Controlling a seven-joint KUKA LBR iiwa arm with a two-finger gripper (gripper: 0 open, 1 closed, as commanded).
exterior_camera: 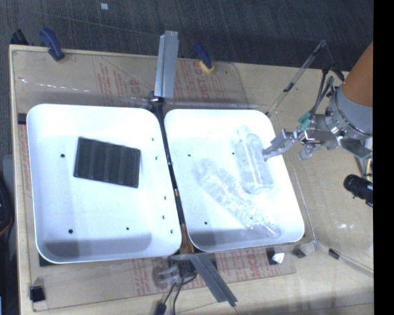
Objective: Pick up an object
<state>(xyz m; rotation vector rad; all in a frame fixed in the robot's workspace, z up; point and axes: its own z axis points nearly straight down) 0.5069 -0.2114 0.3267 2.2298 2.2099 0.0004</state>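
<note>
Along the bench's (328, 281) front edge sit 2 white bins. Left bin (46, 228) holds a dark ribbed pad (108, 162). Right bin (295, 225) holds 2 clear plastic bottles, one (253, 163) near its right rim, another (233, 199) hard to trace. Beside that rim hangs the gripper (276, 146), its grip unreadable, the arm (354, 104) cut off.

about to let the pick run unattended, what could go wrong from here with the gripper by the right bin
1. The gripper hangs over the right bin's right rim; coming straight down it might clip that rim.
2. The clear plastic bottle next to it is see-through against the white floor, so a grasp could be misplaced or slip.
3. A second clear plastic item lies close beside the bottle; a grasp could shove one into the other.
</note>
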